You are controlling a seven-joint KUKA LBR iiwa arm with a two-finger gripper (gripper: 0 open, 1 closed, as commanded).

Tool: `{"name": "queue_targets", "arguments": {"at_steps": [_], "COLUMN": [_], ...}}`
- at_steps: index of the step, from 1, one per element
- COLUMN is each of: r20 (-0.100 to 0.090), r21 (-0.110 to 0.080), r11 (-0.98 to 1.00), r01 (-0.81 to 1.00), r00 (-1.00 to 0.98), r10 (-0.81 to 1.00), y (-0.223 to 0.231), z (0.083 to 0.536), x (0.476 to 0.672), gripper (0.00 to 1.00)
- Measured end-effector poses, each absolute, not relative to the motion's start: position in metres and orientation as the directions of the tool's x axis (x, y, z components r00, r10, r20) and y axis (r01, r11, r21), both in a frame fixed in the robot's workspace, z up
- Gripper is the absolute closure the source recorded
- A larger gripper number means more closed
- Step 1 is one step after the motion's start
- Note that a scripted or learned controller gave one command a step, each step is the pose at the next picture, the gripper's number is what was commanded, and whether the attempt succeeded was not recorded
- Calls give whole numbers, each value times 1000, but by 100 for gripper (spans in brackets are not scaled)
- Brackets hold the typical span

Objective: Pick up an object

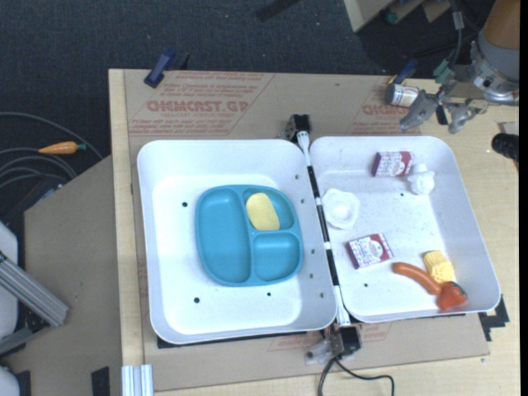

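My two-finger metal gripper (436, 110) hangs spread and empty above the right white bin's (474, 221) far rim. I judge it staged there, keeping candidates unobstructed; the nearest, a small maroon carton (393, 164), lies in that bin's far end.

Right bin's (470, 221) middle lies open; small items (369, 250) ring its edges.
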State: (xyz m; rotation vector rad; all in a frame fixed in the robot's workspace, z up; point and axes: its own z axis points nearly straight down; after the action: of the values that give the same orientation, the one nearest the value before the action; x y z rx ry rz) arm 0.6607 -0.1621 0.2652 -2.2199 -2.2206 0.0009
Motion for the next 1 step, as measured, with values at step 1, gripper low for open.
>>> {"name": "queue_targets", "arguments": {"at_steps": [1], "r20": [1], "r21": [-5], "r11": [-1], "r01": [1000], "r00": [1], "r10": [1000], "y": [-198], "z": [144], "x": [663], "gripper": [0]}}
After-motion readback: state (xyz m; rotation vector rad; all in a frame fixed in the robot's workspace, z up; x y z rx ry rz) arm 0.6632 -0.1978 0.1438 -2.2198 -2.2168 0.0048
